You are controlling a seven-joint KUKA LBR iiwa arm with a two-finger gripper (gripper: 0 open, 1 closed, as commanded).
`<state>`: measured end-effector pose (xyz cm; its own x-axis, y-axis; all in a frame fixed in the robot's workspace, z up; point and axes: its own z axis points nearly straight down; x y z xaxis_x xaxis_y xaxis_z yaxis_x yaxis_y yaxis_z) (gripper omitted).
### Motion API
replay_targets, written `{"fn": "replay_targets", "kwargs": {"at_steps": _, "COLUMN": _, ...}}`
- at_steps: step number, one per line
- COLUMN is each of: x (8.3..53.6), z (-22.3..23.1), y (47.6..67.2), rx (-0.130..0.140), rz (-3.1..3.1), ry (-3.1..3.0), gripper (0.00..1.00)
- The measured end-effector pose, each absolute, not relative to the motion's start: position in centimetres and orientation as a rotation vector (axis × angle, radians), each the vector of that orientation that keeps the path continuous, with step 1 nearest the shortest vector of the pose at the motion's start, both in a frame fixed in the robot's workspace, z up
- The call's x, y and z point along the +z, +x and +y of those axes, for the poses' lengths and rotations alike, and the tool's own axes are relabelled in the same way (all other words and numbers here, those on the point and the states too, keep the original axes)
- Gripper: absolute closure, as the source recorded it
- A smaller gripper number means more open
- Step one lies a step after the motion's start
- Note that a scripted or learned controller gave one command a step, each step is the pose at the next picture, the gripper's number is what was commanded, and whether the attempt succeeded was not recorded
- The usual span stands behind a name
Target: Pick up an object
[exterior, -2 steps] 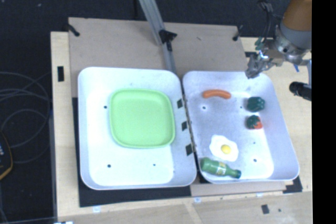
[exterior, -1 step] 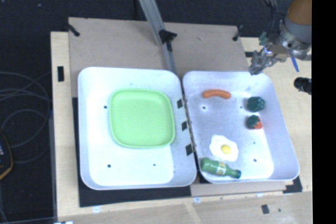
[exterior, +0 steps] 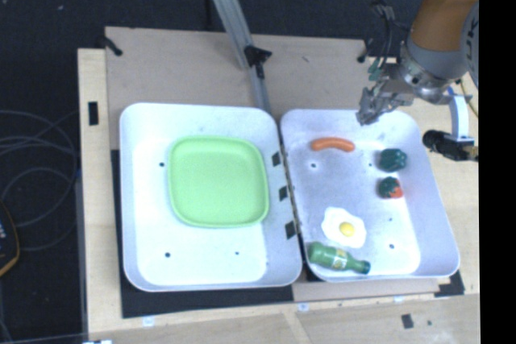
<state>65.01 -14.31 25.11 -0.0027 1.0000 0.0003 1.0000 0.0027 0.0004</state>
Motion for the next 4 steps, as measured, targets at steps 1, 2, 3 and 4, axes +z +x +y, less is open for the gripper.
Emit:
{"fn": "replay_targets", "kwargs": {"at_steps": 1, "x": 25.9, "z": -8.6, "y": 64.3, "rx": 0.003, "rz": 2.226, "ry": 2.216, "gripper": 1.0}}
{"fn": "replay_targets", "kwargs": {"at_steps": 2, "x": 26.6, "z": -3.3, "y": 63.8, "rx": 0.003, "rz": 2.226, "ry": 2.217, "gripper": 1.0}}
{"fn": "replay_targets", "kwargs": {"at_steps": 3, "x": 26.7, "z": 2.5, "y": 63.4, "rx": 0.002, "rz": 2.227, "ry": 2.217, "gripper": 1.0}}
{"fn": "replay_targets", "kwargs": {"at_steps": 4, "x": 24.9, "z": 7.7, "y": 62.3, "rx": 0.0, "rz": 2.226, "ry": 2.218, "gripper": 1.0}}
